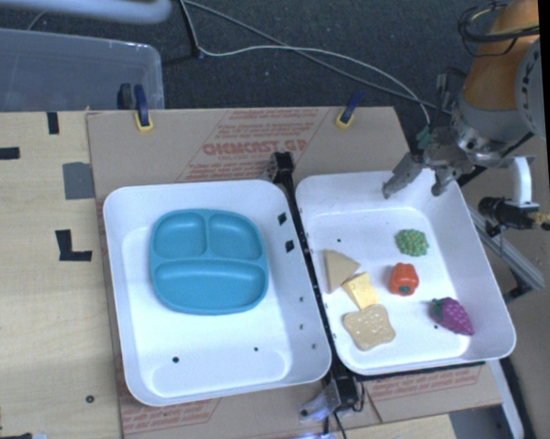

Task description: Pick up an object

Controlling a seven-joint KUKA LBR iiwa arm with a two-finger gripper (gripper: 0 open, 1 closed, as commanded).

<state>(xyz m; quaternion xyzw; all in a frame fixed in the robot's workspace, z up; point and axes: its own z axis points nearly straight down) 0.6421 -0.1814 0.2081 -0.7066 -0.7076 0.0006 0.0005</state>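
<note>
End effector (412, 184) spread, nothing pinched, poised over right bin (474, 237) rear edge; broccoli (411, 242) judged nearest target, approach kept clear

blue plate (207, 263), cardboard sheet (241, 141), yellow clamps (142, 117)

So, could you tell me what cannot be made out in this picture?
- Arm: its upper part is cut off by the camera view's top and right edges.
- Small dark marks on the left bin: too small to identify.
- Red toy: too small to name surely.
</note>
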